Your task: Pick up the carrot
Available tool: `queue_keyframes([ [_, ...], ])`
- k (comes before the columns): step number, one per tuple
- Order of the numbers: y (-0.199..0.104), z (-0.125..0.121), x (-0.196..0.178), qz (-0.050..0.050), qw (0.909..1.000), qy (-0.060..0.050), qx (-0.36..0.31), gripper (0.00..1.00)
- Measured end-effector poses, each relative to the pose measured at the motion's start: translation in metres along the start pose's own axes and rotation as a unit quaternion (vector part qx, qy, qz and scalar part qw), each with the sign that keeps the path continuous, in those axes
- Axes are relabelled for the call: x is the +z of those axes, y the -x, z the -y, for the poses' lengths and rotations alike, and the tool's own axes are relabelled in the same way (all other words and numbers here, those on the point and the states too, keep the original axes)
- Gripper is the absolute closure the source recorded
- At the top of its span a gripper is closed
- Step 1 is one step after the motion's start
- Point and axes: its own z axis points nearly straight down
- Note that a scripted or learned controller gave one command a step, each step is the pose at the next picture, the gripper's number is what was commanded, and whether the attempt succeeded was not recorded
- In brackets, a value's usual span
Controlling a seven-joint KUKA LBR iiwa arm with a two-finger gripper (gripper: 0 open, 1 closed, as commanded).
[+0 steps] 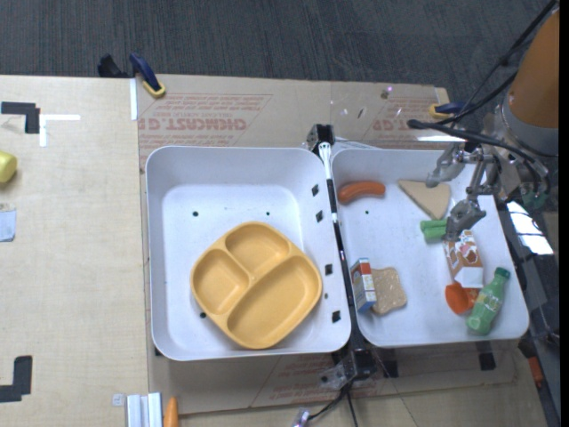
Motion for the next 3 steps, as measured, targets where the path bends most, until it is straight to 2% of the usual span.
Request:
queue_keyframes([
  [1,-0.078,-0.057,0.086,-0.001,0.9934,0.001,-0.115,0.00],
  [2,-0.056,-0.050,-0.243,0.004,0.9982,0.000,-0.060,0.00],
  [3,-0.072,-0.112,-0.049,0.000,0.9984,0.001,-0.057,0.00],
])
